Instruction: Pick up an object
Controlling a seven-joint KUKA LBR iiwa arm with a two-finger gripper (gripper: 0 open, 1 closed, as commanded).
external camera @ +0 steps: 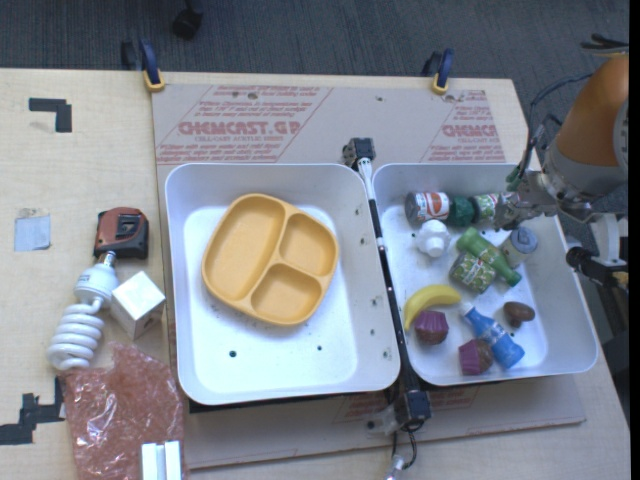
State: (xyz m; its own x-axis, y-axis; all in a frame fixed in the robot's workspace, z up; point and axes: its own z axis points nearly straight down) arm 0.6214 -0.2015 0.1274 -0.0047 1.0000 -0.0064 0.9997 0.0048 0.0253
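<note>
Where the arm (pixel 590 128) enters at the frame's right edge, its jaws sit low over the right bin (pixel 560 343) near a green bottle (pixel 485 263); whether they are spread or pinching, I cannot tell (the wrist hides them). A banana (pixel 430 301), a white ball (pixel 432 236) and a can (pixel 430 206) lie nearby. At centre, the left bin (pixel 190 268) holds a yellow divided plate (pixel 270 258).

The arm (pixel 600 118) is cut off at three o'clock; the gripper (pixel 522 208) fingers are too blurred to be read
</note>
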